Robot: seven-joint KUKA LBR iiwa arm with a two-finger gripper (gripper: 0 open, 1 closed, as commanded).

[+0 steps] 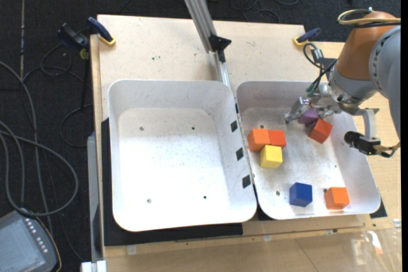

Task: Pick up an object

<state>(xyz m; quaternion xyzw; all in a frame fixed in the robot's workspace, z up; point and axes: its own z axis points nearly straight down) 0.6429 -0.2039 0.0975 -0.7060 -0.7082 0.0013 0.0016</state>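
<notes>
Grey arm (pixel 376 54) from the right, wrist angled downward, end effector (pixel 306 110) low.

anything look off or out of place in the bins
Nothing looks spilled or damaged. All the blocks sit in the right bin. One red-orange block sits tilted on a corner beside the gripper, near a purple piece. The yellow block touches two orange ones.

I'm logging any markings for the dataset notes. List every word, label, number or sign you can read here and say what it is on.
None can be read.
The blocks in the right bin have plain faces with no print.
The dark tabs on the left bin's right wall show no lettering.
The device at the lower left corner is too blurred to read.
</notes>
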